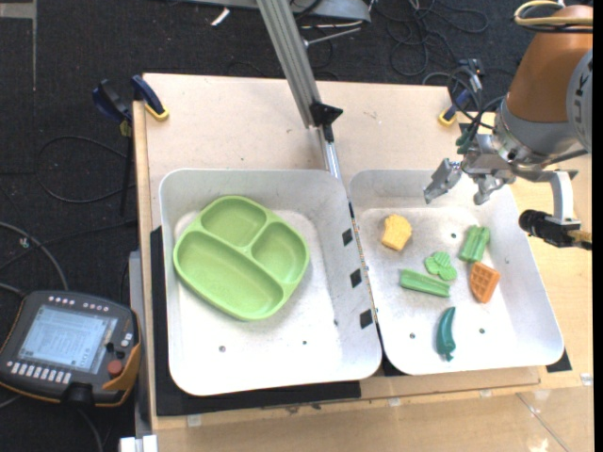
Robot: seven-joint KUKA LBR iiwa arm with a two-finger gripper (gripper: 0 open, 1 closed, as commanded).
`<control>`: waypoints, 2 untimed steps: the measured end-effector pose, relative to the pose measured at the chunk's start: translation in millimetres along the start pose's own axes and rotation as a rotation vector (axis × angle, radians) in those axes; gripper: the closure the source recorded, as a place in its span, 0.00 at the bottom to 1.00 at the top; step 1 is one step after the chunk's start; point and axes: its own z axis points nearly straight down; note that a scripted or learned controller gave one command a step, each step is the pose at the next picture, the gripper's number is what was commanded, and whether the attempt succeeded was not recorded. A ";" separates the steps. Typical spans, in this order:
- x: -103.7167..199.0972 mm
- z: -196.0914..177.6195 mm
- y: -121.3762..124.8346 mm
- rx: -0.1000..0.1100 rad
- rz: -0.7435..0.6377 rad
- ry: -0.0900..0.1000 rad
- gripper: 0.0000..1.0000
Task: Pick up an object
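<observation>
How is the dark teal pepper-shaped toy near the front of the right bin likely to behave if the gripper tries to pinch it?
The teal toy looks like glossy moulded plastic, so probably stiff and light. Its curved, tapering shape may let it slip or swivel between fingers. Lying flat in the right bin, it seems unlikely to roll.

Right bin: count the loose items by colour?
Green: 3, a long piece, a leafy piece, a short piece
Yellow: 1, a chunk
Orange: 1, a waffle-like wedge
Teal: 1, a curved piece
Total: 6
</observation>
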 end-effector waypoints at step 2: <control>62.1 26.1 9.5 0.001 -0.004 0.003 1.00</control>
